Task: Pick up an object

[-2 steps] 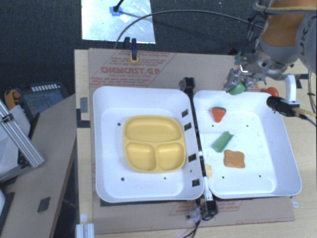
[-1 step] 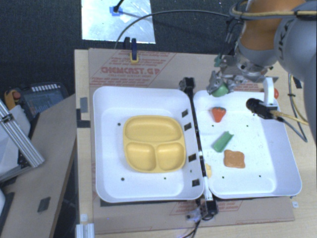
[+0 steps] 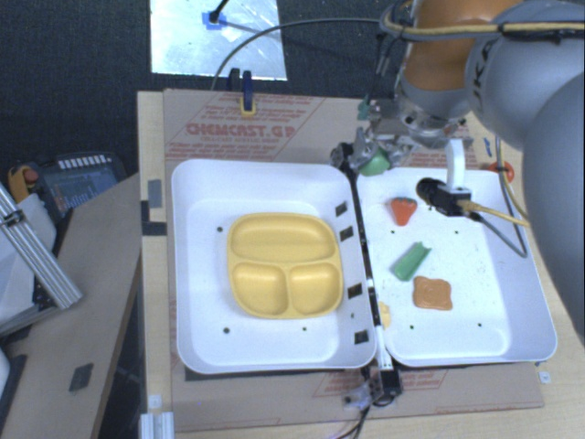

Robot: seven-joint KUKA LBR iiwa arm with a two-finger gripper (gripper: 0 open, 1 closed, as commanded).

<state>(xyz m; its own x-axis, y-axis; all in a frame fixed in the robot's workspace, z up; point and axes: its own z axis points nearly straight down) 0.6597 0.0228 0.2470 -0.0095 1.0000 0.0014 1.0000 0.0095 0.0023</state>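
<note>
My gripper point(image 3: 372, 156) hangs over the far left corner of the right bin point(image 3: 512, 323), close to the divider between the bins. A small round green object point(image 3: 374, 164) sits between its fingers, and the gripper is shut on it. Below it in the right bin lie a red-orange piece point(image 3: 403, 210), a green block point(image 3: 410, 260) and an orange toast-like piece point(image 3: 431, 293).
A yellow divided tray point(image 3: 281, 265) lies in the middle of the left bin point(image 3: 196, 245). A small pale yellow bit point(image 3: 385, 315) rests at the right bin's left wall. The grey arm point(image 3: 530, 71) covers the far right corner.
</note>
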